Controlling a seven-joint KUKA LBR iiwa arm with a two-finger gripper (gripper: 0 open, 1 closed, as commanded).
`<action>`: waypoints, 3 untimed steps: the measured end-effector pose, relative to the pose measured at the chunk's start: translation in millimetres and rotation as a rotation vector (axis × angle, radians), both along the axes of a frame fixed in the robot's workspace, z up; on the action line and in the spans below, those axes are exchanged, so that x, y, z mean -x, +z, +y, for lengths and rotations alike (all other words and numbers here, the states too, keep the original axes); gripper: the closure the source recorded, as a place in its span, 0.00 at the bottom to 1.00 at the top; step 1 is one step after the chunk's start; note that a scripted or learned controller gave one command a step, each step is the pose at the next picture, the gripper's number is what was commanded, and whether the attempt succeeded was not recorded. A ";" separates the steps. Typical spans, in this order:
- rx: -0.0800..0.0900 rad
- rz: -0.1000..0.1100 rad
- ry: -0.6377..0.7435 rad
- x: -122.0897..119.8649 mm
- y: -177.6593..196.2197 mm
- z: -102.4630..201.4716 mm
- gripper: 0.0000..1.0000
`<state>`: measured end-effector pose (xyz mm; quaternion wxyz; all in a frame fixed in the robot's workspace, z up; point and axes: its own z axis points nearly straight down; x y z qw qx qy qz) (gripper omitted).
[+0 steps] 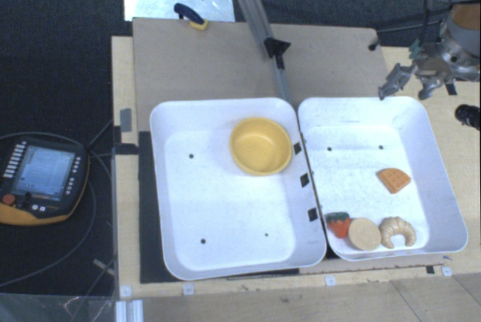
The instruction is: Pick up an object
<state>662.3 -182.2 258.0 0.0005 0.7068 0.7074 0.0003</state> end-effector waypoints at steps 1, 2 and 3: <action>-0.001 0.003 0.000 3.9 -42.2 1.0 0.00; -0.001 0.004 0.000 -0.2 -100.3 8.5 0.00; -0.001 0.004 0.001 2.5 -161.2 14.1 0.00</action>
